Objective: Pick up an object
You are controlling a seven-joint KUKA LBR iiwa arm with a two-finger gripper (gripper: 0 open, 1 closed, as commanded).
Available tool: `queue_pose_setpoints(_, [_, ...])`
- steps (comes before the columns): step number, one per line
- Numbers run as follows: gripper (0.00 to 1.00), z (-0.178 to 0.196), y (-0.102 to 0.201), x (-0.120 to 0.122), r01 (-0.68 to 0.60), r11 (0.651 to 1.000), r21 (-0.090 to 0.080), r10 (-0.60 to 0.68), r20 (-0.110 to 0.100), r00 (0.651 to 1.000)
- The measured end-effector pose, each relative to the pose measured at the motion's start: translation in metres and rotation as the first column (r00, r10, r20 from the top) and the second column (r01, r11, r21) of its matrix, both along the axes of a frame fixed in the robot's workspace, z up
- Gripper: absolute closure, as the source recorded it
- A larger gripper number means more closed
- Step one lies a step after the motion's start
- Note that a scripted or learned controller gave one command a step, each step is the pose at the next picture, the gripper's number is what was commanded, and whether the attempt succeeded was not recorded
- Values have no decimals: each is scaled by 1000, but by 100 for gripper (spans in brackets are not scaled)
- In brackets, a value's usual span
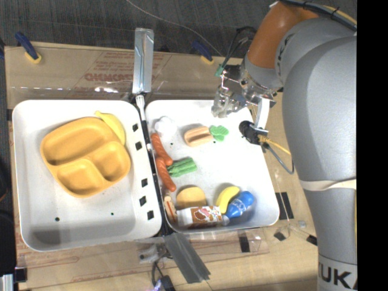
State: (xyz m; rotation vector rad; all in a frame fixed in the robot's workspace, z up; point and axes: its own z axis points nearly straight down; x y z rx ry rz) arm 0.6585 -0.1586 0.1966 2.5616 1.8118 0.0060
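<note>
Reaching in from three o'clock, grey arm [321, 102] bent, orange band uppermost, gripper [224, 107] pointing down toward nine o'clock.

Two bins sit side by side. The left bin [24, 180] holds a divided tray [85, 156], with a banana [113, 126] touching it at two o'clock. In the right bin [267, 187], a hot dog [197, 136] lies at twelve o'clock, a bottle [239, 205] at five.
</note>
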Motion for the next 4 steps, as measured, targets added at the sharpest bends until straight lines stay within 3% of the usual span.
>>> queue_pose_setpoints(1, [0,-4,0,-2,0,1000,2,0,-7,1000])
queue_pose_setpoints(2, [0,-105,23,-24,340,941,1,-340,-13,940])
queue_pose_setpoints(3, [0,-97,45,-108,148,989,3,-148,-12,989])
queue_pose_setpoints(4, [0,-105,62,-182,-68,998,5,68,-8,998])
